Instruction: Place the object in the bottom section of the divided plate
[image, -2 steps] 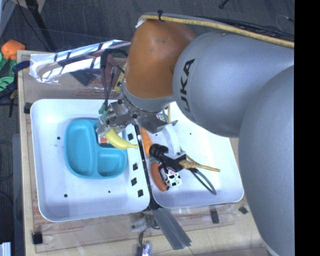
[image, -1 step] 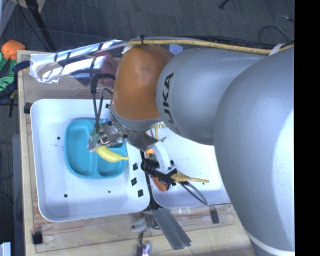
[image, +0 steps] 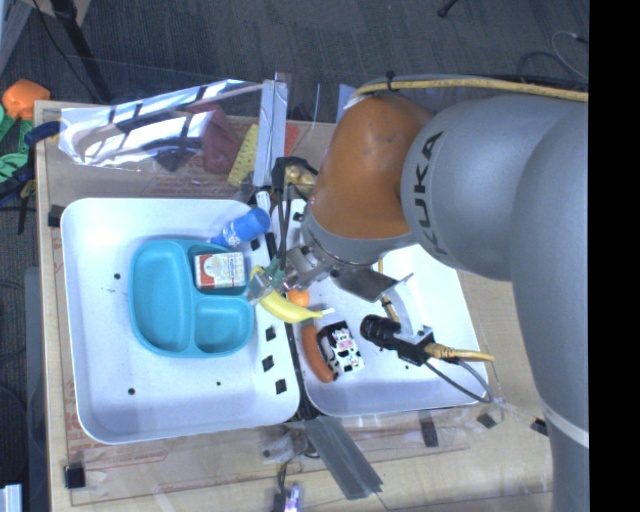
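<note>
So the banana (image: 285, 307) is sitting right on the seam between the two bins, at about 3 o'clock from the blue divided plate (image: 190, 300), just beside its rim. The jaws (image: 285, 280) hang right over it, but I honestly can't tell if they're clenched on it or released. The plate's top-right section already has a small carton (image: 220, 269) in it. Risk here: a weak pinch on that curved banana could slip and drop it short of the bottom section.

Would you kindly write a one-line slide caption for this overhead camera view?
KUKA arm over two white bins; blue divided plate holds a small carton, banana at the divide.
</note>
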